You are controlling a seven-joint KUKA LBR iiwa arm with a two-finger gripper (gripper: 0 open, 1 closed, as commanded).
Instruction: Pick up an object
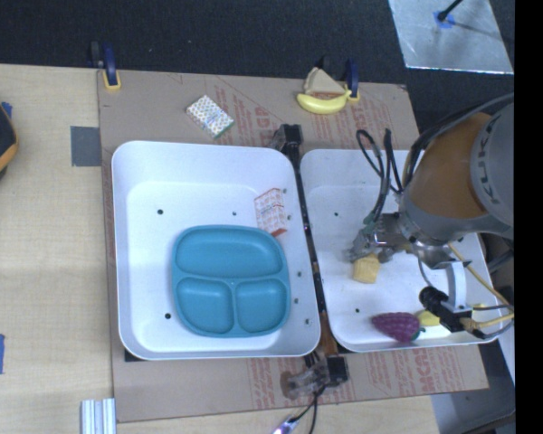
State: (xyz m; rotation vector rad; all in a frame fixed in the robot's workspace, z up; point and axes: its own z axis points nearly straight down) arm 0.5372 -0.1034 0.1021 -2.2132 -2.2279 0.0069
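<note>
Your gripper (373, 245) sits low in the right bin (330, 242), just above the small yellow block (366, 270). Whether it has closed, you cannot tell. Centre it over the block, descend straight, and avoid the purple piece (396, 326) nearby.

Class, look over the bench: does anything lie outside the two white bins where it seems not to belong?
Yes. A banana and a small patterned packet lie on the cardboard behind the bins, out of the working area.
</note>
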